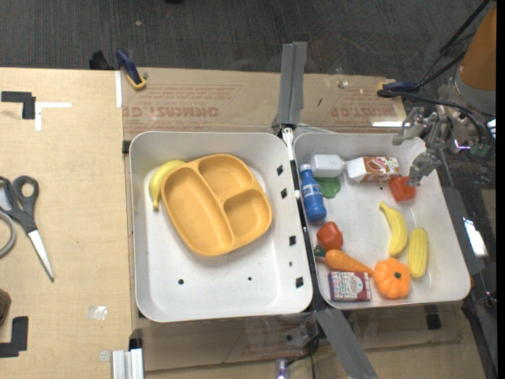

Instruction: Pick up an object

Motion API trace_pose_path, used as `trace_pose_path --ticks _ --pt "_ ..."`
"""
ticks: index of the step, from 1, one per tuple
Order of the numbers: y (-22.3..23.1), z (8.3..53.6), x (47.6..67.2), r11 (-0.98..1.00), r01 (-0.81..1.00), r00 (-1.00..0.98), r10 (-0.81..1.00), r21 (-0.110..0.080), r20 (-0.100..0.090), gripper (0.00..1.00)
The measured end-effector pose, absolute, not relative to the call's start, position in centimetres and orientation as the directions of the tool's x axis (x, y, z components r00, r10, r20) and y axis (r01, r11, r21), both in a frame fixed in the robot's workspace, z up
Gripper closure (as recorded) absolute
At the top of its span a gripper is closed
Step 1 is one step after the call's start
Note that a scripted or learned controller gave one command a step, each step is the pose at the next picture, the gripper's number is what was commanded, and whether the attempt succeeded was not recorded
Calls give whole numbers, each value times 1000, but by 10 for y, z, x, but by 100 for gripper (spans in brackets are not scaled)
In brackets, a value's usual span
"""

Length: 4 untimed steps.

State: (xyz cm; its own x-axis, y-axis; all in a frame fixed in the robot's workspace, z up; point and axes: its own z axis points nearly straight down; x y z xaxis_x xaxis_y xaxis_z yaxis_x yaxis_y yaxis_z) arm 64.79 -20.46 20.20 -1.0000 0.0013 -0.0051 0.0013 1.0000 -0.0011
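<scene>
I saw the small red plastic pepper directly beneath the fingers; I could not tell their state.

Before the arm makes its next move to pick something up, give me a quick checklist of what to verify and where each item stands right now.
1. Pincer sits over the right white bin: ok, near its far right corner.
2. Target within reach: ok, the small red toy pepper lies just below the pincer.
3. Something held between the pincer tips: cannot tell, they are too small and blurred.
4. Room around the target: not ok, the red and white carton lies close on its left and the bin wall on its right.
5. Other toys clear of the path: ok, the yellow banana and yellow corn cob lie nearer the camera.
</scene>
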Motion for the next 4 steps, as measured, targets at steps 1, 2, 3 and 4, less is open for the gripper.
trace_pose_path --ticks 1,2,3,4 --pt "-218 95 579 997 84 -996 84 -1 -4 0" --pt "-216 105 582 997 79 -997 79 -3 -10 100" --pt "-220 93 602 938 346 -938 346 0 -6 100" --pt "-216 92 601 939 344 -939 344 4 5 0"
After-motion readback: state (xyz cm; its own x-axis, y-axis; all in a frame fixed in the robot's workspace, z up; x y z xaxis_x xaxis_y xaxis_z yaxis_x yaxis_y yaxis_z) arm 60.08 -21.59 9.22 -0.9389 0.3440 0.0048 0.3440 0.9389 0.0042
